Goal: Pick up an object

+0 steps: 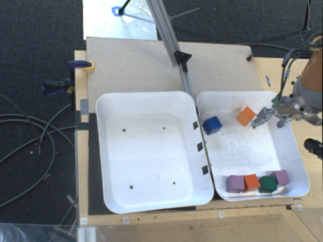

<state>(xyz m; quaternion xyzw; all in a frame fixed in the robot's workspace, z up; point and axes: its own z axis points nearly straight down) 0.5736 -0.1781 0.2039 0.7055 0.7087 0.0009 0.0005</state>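
Observation:
The right bin (282, 150) holds several blocks. An orange block (246, 116) lies near its far side, with a blue block (212, 125) to the left by the bin's left wall. Along the near wall sit a purple block (234, 183), an orange block (252, 182), a green block (268, 184) and another purple block (281, 177). My gripper (271, 121) hangs over the bin's far right part, just right of the far orange block. It is open, its fingers spread with nothing between them.
The left bin (108, 135) stands beside the right one on the bench. A grey pole (166, 26) slants down from the top to the gap between the bins. Clamps (81, 64) sit at the bench's left edge, and cables lie on the floor at left.

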